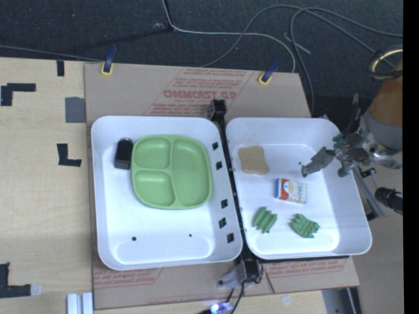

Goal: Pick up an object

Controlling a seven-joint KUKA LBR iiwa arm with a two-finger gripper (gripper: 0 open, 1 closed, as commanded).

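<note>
When going for the small carton [291, 190], flat in the right bin [330, 205], steer clear of the tan slice [253, 160] up-left of it and the green pieces [264, 220] below it; bring the tool [327, 167], spread open and empty just up-right of the carton, squarely over it before closing
</note>
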